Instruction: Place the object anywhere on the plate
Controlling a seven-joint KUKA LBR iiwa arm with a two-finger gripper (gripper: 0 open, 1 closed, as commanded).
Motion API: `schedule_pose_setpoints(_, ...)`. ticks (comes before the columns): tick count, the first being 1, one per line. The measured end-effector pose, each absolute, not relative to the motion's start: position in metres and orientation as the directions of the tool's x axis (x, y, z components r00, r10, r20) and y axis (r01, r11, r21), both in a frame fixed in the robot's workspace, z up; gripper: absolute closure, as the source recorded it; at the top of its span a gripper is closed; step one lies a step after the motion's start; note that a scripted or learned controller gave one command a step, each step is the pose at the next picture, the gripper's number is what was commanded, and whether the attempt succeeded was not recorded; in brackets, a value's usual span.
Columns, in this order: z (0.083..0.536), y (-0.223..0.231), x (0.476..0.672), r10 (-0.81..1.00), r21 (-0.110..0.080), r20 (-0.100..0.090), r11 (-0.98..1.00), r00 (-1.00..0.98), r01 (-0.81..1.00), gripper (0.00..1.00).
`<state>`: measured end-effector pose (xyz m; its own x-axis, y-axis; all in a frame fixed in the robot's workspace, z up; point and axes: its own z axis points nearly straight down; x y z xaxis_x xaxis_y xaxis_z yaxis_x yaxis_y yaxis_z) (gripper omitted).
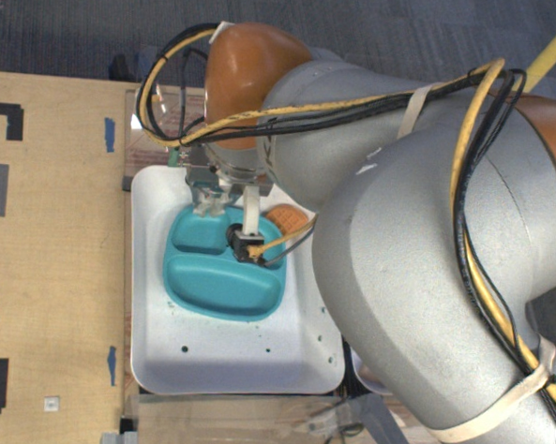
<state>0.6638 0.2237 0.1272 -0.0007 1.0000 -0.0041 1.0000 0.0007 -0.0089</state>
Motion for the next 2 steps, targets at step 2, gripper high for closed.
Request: schedule_pose_setpoints(2, 0.153, 0.177, 0.621, 1.0, -0.011, -0.004, -0.001, 0.001, 1.0, 1.0)
